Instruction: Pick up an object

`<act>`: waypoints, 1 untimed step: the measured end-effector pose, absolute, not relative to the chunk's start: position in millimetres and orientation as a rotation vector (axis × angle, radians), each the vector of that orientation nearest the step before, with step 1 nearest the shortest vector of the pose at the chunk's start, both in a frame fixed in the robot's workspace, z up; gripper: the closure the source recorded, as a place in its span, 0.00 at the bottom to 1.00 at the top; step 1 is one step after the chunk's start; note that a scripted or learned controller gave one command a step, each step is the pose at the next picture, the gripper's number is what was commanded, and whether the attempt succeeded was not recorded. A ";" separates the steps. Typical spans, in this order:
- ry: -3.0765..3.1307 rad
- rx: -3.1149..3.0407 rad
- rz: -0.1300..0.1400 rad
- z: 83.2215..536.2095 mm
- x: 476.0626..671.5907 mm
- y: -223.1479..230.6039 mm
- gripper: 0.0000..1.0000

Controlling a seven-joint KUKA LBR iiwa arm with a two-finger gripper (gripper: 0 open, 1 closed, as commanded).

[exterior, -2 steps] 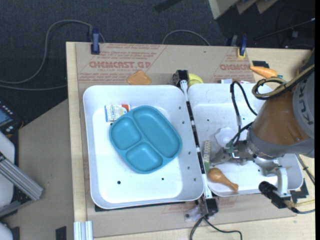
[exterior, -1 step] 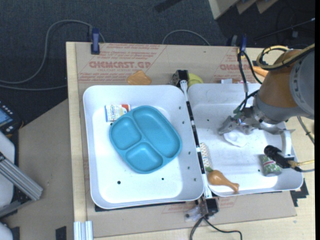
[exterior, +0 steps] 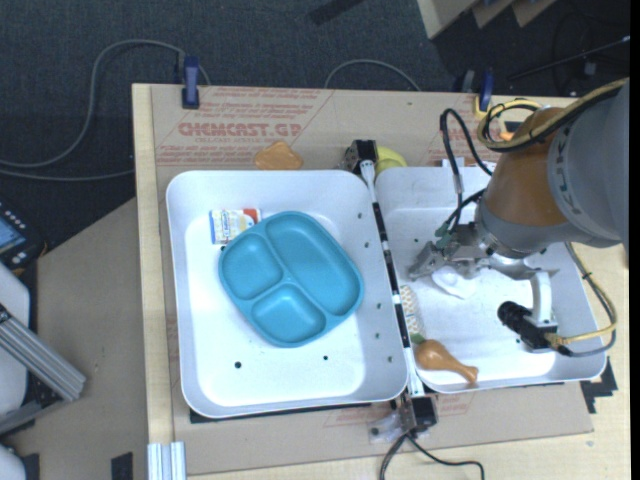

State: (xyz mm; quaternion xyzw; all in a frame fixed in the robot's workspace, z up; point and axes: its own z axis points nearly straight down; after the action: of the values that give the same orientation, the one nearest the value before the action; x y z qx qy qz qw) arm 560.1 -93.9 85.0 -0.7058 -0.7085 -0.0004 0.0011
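Note:
My gripper (exterior: 432,259) is low in the right bin (exterior: 520,368), near its left wall. A small white object (exterior: 451,284) lies on the bin floor just below and to the right of the gripper, partly hidden by the wrist. A tan drumstick-shaped toy (exterior: 446,361) rests at the front left of the same bin, well clear of the gripper. In the left bin (exterior: 200,368), a blue divided plate (exterior: 289,277) lies tilted over a small white, red and blue box (exterior: 229,223).
On the bench behind the bins sit an orange object (exterior: 278,155), a yellow object (exterior: 389,158) and a small black part (exterior: 360,153). The grey arm (exterior: 560,183) covers the back right of the right bin. A ridge (exterior: 388,268) divides the bins.

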 end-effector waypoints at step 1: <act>-2.229 -2.228 -0.008 99.2 563.1 -97.8 1.00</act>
State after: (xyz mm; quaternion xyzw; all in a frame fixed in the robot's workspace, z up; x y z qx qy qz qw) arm 563.1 -97.8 99.2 -0.7070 -0.7072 -0.0025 -0.0048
